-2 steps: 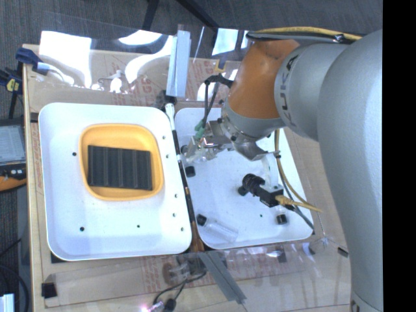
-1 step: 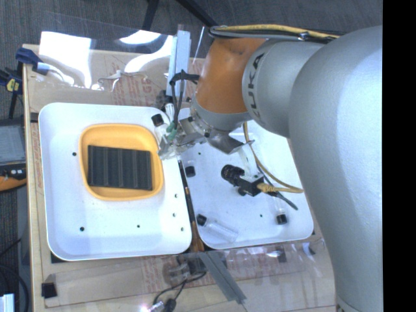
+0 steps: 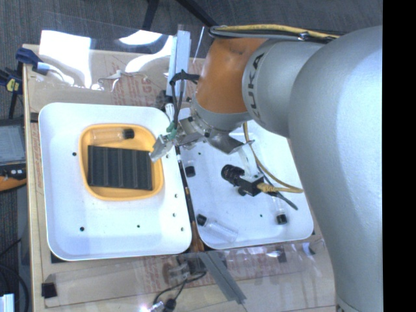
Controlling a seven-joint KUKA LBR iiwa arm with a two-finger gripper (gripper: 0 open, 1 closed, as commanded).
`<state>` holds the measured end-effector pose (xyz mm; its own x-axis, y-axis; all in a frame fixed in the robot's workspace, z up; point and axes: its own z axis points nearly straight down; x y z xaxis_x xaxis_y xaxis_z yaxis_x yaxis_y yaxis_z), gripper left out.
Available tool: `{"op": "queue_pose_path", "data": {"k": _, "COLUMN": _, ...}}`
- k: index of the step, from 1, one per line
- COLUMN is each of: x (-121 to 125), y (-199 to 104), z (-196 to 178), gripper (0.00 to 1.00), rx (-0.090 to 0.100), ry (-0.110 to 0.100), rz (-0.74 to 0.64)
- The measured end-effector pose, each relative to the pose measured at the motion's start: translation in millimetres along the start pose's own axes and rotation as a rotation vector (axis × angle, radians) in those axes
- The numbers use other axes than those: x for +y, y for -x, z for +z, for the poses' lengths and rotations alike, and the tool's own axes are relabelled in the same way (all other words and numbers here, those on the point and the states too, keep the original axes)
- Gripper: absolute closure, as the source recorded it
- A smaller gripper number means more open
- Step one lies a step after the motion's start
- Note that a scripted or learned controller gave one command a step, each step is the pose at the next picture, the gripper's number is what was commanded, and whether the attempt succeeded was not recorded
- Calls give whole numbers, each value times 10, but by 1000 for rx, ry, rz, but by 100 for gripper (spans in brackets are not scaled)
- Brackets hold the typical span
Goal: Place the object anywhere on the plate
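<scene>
Centre the gripper (image 3: pixel 162 147) well inside the yellow plate (image 3: pixel 91 181) rim (I cannot tell the fingers' state) before you release the object.

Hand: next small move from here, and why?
Probably a short shift left, then release. The hand sits at the right rim of the yellow plate, by the dark ridged insert. I can't see what, if anything, it carries, so confirm that first. A small dark object lies on the plate's top edge.
</scene>
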<state>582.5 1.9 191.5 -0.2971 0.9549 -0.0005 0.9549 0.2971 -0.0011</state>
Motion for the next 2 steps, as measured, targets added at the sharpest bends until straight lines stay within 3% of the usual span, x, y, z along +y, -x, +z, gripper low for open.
{"op": "queue_pose_path", "data": {"k": 1, "x": 440, "y": 568, "z": -73, "gripper": 0, "rx": 0, "ry": 0, "rz": -145}}
{"op": "queue_pose_path", "data": {"k": 2, "x": 447, "y": 563, "z": -174, "gripper": 100, "rx": 0, "ry": 0, "rz": -148}}
